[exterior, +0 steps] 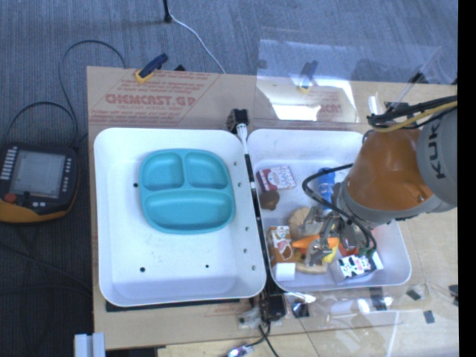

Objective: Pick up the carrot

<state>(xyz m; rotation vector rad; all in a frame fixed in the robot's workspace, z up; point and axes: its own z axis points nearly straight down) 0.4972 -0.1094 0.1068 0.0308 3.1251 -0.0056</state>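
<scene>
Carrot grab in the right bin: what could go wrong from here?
1. Clutter: the carrot lies packed among other small items, a printed packet to its left and a small box to its right, so the gripper may catch a neighbour instead.
2. Only a short orange strip of the carrot shows beside the gripper, so the grasp may be shallow and slip.
3. The wrist and its cables hang low over the right bin and could drag items.
</scene>
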